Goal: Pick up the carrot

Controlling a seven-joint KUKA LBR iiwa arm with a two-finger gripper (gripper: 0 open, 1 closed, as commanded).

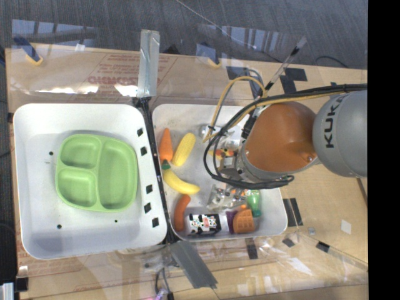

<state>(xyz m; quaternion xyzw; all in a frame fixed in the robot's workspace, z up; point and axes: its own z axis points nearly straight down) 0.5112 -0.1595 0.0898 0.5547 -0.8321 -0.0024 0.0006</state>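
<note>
The carrot lies untouched against the right bin's left wall beside the corn, while the arm's hand hovers low over clutter well apart, its grip state impossible to tell.

Two white bins; one green divided plate; one carrot; one corn cob; one banana.
</note>
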